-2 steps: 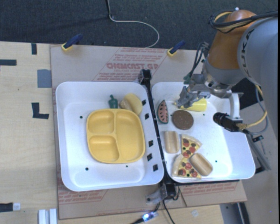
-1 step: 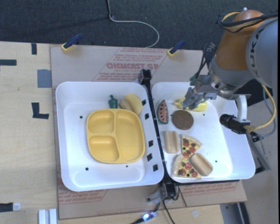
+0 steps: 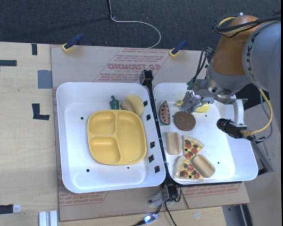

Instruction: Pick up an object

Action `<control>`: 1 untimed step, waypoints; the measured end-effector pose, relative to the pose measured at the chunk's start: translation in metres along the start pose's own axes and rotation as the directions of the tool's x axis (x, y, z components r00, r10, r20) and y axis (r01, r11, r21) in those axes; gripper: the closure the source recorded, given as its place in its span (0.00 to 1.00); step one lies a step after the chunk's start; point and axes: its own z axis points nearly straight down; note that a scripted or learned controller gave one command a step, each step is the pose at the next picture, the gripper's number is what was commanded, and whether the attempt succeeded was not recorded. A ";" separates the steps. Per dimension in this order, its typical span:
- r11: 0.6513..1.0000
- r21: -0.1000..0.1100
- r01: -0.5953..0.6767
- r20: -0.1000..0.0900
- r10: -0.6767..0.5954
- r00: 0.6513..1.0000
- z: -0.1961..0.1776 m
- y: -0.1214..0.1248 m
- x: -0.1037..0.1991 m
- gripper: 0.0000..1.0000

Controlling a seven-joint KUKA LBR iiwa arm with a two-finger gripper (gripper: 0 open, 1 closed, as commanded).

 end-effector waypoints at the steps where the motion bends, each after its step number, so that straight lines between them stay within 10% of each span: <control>1: 1.000 -0.003 0.001 -0.001 -0.001 1.000 -0.019 0.008 -0.007 1.00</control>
